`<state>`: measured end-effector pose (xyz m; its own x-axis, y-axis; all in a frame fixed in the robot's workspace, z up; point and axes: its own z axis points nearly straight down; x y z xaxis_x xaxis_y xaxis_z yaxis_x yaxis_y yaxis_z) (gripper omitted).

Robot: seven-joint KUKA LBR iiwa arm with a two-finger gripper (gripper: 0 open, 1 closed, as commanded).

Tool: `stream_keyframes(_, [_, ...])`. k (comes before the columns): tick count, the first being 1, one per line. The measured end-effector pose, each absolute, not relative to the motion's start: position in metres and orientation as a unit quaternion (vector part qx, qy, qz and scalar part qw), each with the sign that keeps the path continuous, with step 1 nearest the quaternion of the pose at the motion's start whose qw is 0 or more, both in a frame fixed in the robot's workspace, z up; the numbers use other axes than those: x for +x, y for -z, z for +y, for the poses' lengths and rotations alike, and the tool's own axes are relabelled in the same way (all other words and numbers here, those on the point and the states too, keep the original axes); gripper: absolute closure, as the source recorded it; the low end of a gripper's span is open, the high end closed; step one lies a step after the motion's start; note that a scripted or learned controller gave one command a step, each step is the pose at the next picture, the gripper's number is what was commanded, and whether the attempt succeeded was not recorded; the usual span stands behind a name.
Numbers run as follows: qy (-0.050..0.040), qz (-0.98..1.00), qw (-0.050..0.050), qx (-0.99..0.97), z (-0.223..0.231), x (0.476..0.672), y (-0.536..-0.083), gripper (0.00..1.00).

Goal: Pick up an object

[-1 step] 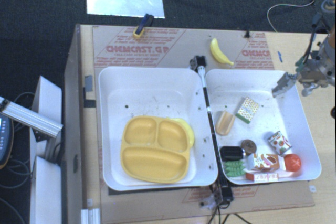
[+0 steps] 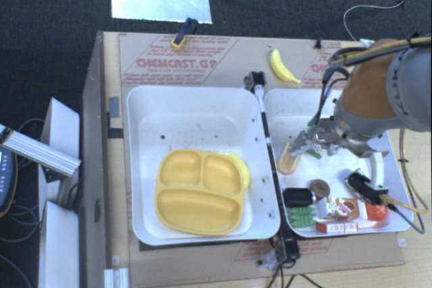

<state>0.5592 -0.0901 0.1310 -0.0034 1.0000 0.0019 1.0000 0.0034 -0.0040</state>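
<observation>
The pincer (image 2: 304,147) hangs low over the right bin (image 2: 290,108), right of frame centre, tips close above a tan wooden spatula-like piece (image 2: 289,160) leaning at the bin's left wall; whether it is released or clenched I cannot tell. That piece seems the likely target, since the arm stops just over it. Other candidates crowd the bin's lower edge: a brown disc (image 2: 320,187), a black block (image 2: 297,197), a red-and-white carton (image 2: 344,209). The left bin (image 2: 196,104) bears a yellow divided tray (image 2: 200,191). A banana (image 2: 283,68) lies on the bench (image 2: 223,57), outside.

Grey arm (image 2: 388,88) from the right, wrist low, angled left
</observation>
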Motion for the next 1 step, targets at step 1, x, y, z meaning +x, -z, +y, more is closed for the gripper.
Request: stream_keyframes(1, [-0.0005, -0.707, 0.0, -0.707, -0.1593, 0.5809, -0.0838, 0.0])
